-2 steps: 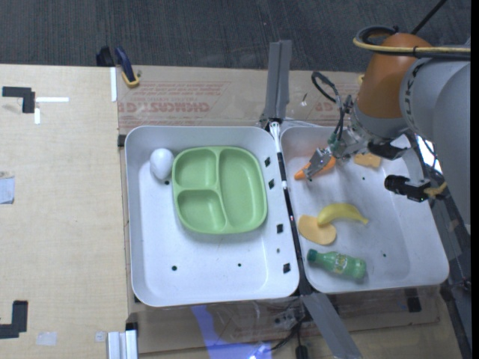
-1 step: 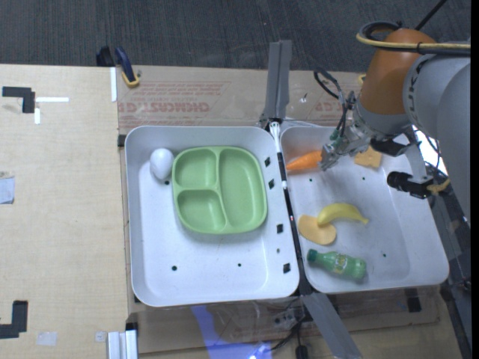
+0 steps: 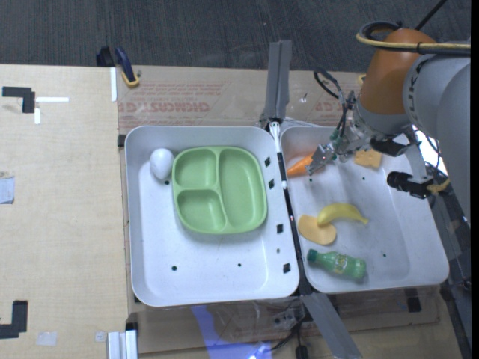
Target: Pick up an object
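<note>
Two white bins sit side by side on a bench lined with cardboard. Left bin (image 3: 142,275): green divided plate (image 3: 220,190), white ball (image 3: 161,161) touching its upper-left rim. Right bin (image 3: 419,264): my gripper (image 3: 323,158) low at the far left corner, just beside an orange carrot-like piece (image 3: 298,165); whether my fingers are apart or together, I cannot tell. Tan block (image 3: 368,158) near my wrist. Banana (image 3: 340,215) lies mid-bin, touching an orange-yellow slice (image 3: 317,230). Green bottle (image 3: 338,265) lies on its side near the front wall.

Faint red mirrored lettering on cardboard (image 3: 196,105), unreadable.
</note>
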Robot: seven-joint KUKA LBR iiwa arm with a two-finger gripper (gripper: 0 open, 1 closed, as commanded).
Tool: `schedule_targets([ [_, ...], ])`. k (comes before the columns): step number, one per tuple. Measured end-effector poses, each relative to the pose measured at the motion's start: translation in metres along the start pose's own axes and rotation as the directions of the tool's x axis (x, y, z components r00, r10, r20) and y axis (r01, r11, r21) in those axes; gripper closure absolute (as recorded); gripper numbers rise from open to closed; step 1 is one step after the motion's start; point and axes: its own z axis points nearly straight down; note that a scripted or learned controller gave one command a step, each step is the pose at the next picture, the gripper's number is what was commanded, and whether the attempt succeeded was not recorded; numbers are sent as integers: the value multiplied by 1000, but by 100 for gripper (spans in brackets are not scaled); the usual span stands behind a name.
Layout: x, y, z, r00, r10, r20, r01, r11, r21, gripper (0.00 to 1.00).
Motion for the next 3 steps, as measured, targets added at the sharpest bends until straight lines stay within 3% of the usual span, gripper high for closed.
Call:
schedule_targets([
  [1, 10, -98, 16, 969, -246, 5, 246, 969, -10, 0],
  [2, 9, -98, 6, 970, -242, 6, 242, 970, -12, 100],
  [3, -5, -107, 16, 977, -214, 5, 214, 977, -11, 100],
])
